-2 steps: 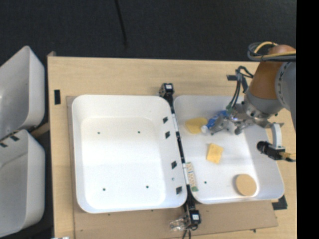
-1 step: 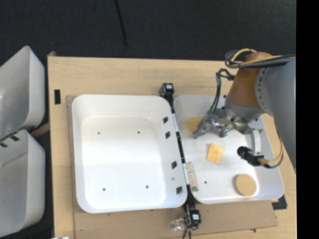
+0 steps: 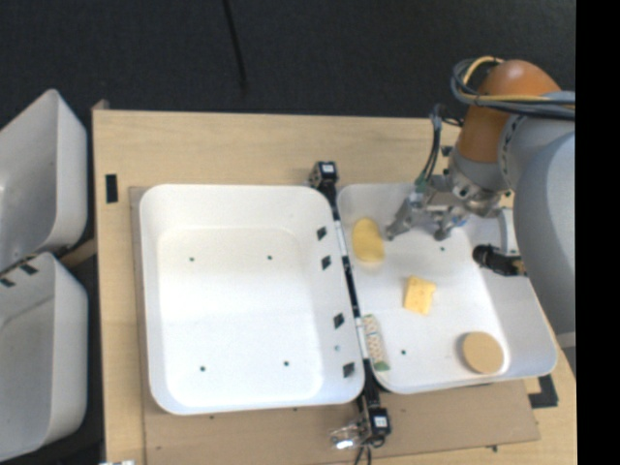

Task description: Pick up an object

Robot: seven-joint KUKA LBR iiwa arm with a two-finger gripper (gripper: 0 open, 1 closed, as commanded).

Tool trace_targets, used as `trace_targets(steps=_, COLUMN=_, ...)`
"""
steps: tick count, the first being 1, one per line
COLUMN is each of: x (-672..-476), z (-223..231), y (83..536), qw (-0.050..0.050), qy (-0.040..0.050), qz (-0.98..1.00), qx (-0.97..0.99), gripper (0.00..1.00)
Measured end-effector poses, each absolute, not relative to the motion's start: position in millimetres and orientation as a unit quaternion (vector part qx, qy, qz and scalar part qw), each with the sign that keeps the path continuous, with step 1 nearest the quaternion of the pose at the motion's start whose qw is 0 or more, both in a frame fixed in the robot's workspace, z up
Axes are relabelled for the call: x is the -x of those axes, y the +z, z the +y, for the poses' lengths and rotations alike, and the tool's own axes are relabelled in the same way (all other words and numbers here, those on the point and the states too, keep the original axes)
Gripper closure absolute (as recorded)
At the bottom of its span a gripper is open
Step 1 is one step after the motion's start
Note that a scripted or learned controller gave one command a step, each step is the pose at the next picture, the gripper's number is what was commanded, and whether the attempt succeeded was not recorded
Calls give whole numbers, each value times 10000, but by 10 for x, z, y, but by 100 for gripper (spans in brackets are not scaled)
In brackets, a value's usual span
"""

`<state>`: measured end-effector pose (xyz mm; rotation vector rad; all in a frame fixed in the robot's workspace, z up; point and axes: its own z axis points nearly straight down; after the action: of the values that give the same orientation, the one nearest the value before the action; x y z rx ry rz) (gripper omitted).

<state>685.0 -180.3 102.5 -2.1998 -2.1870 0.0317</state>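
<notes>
Three objects lie in the right bin (image 3: 513, 303). A rounded yellow piece (image 3: 367, 241) rests by the bin's left wall. A yellow cheese-like wedge (image 3: 419, 295) lies near the middle, and a round tan disc (image 3: 482, 352) sits at the front right. My gripper (image 3: 418, 223) hangs over the back of the right bin, just right of the rounded yellow piece, with its fingers spread and nothing between them.
The left bin (image 3: 242, 298) stands beside the right one, with a black-clipped divider (image 3: 344, 279) between them. White containers (image 3: 39, 260) stand off the bench at the left. The arm's grey body (image 3: 542, 192) looms over the right bin's far right side.
</notes>
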Motion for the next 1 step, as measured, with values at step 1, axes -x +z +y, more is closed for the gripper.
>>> trace_targets(steps=1, x=-6732, z=-1799, y=1032, qw=148, qy=117, qz=-7048, qx=7091, gripper=0)
